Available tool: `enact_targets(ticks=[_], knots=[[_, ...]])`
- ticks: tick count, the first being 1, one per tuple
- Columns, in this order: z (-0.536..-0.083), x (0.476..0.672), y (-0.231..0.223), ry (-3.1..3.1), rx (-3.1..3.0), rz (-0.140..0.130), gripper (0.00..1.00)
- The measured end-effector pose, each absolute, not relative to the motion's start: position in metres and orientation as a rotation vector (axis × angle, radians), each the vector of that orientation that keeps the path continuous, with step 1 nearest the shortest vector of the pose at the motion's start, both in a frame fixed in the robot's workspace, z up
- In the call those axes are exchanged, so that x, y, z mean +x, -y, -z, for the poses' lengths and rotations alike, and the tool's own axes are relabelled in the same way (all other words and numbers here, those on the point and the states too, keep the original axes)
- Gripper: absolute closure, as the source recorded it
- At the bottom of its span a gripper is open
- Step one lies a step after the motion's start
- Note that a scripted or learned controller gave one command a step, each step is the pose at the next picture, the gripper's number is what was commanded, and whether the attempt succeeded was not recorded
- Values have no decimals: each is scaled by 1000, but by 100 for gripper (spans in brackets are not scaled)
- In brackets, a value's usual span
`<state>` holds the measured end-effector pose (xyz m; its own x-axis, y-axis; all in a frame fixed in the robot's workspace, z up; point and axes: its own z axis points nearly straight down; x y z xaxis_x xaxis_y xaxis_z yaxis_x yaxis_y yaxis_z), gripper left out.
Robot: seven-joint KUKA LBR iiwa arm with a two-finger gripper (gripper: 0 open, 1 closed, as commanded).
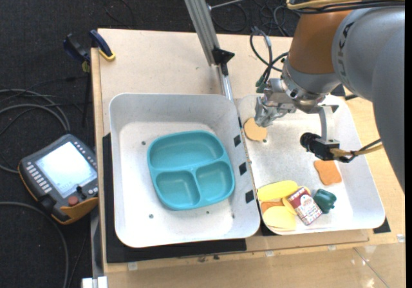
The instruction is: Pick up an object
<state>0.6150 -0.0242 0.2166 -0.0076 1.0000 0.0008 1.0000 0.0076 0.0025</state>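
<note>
A teal three-compartment plastic tray (pixel 190 169) is seen in the left white bin (pixel 122 119). In the right white bin (pixel 360 145), a flat tan round piece (pixel 253 132) lies just under the pincer (pixel 265 117); its grip state cannot be told. The reach-and-grasp step is judged in hand; closing on the piece, then lifting, is called for next.

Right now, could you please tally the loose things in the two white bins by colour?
Teal, divided plastic tray: 1
Tan, round flat piece: 1
Orange, flat slice: 1
Yellow, flat pieces: 2
Red-and-white, small carton: 1
Dark green, small lump: 1
Total: 7
</note>
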Motion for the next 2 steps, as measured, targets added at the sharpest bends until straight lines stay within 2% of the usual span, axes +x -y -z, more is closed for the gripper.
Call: enact_targets(ticks=[2], knots=[[-233, 623, -95, -2231, 2212, -6, 100]])
